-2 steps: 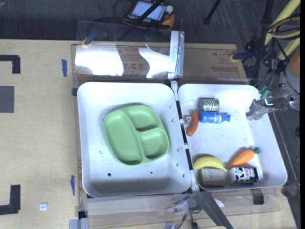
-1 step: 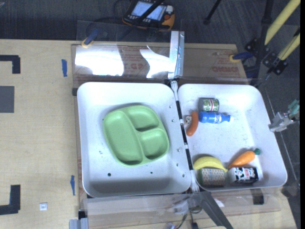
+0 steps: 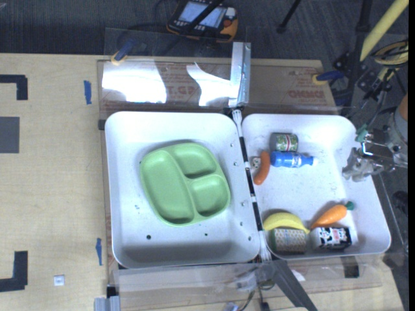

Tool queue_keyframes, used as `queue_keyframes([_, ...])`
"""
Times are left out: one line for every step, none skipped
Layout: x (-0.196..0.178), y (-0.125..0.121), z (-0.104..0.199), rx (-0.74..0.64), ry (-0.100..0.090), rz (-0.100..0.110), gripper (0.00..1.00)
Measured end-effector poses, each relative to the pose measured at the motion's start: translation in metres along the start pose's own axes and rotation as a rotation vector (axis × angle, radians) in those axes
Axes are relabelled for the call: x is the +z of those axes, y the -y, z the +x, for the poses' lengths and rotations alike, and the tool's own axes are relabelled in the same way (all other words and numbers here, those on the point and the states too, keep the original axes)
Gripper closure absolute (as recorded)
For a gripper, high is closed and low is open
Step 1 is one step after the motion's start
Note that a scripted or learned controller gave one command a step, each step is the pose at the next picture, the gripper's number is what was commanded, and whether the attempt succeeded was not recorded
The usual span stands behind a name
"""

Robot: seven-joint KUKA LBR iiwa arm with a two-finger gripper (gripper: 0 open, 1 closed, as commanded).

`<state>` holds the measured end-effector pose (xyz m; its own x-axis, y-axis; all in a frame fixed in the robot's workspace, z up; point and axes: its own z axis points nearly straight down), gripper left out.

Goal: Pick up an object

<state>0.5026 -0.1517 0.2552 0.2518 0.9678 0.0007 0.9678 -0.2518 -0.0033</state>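
Camera view puts the gripper [image 3: 364, 162] at the right bin's [image 3: 305, 209] right rim; whether it is open, I cannot tell. Nearest is the carrot [image 3: 329, 215], below and left of it, long axis slanting up-right.

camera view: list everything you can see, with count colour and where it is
bins: 2, white, side by side on the bench
divided plate: 1, green, in the left bin
can: 1, green and dark, top of the right bin
bottle: 1, blue, lying just below the can
sausage: 1, orange-red, at the right bin's left wall
banana: 1, yellow, bottom of the right bin
mesh-patterned container: 1, tan, lying under the banana
carrot: 1, orange, lower right of the right bin
black-and-white carton: 1, lying below the carrot
handheld controller: 1, black and orange, on the floor beyond the bins
gripper: 1, metallic, over the right bin's right edge
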Motion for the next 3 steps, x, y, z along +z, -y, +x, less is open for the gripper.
queue_keyframes([-0.033, 0.011, -0.047, -0.449, 0.004, -0.007, 1.0])
queue_keyframes([0.01, 0.011, -0.05, -0.026, 0.0, 0.0, 1.0])
queue_keyframes([0.029, -0.017, 0.012, -0.027, 0.001, -0.004, 1.0])
